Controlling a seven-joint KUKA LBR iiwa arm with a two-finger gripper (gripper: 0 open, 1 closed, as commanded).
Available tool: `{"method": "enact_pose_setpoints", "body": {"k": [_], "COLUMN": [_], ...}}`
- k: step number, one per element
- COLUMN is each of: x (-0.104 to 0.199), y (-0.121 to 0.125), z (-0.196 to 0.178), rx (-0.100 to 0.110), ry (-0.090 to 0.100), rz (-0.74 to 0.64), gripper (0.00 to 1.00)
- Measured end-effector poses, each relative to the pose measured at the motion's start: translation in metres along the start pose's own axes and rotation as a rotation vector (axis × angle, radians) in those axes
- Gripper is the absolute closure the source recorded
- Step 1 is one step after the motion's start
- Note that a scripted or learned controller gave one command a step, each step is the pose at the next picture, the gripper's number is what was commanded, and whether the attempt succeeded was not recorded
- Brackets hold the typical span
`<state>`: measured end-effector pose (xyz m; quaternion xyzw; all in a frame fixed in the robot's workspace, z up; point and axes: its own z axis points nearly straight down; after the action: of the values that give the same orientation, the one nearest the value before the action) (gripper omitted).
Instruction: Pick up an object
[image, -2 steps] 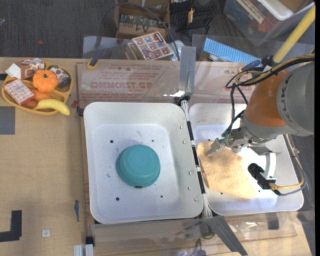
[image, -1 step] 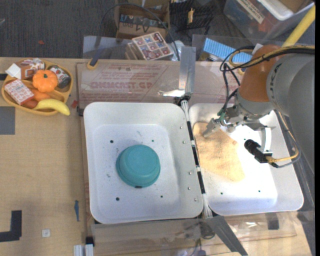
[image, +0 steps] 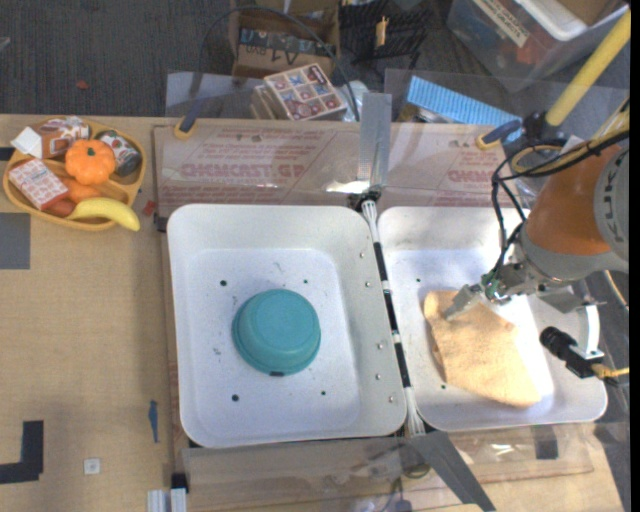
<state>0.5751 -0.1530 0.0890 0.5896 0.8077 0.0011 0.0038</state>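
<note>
Teal bowl (image: 277, 331) in left bin (image: 200, 240) — tan cloth (image: 485, 355) in right bin (image: 420, 240).

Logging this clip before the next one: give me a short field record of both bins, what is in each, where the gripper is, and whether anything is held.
left bin: one teal bowl, upside down, near the middle
right bin: one tan cloth, lying flat
gripper: low over the right bin, at the cloth's upper left corner
held: nothing seen lifted; grasp cannot be judged
arm: reaches in from the right
outside bins: basket of toy food at far left
</note>
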Motion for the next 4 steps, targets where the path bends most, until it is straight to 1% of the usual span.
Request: {"method": "enact_pose_setpoints", "body": {"k": [1,2,3,4], "x": [0.044,0.033,0.031,-0.018], "y": [0.01,0.066,0.053,0.059], "z": [-0.001,0.0,0.0,-0.036], "rx": [-0.003,-0.002,-0.001,0.003], "ry": [0.001,0.0,0.002,0.001], "rz": [-0.164,0.023,-0.009,0.084], "gripper": [0.0,0.0,0.0,0.0]}}
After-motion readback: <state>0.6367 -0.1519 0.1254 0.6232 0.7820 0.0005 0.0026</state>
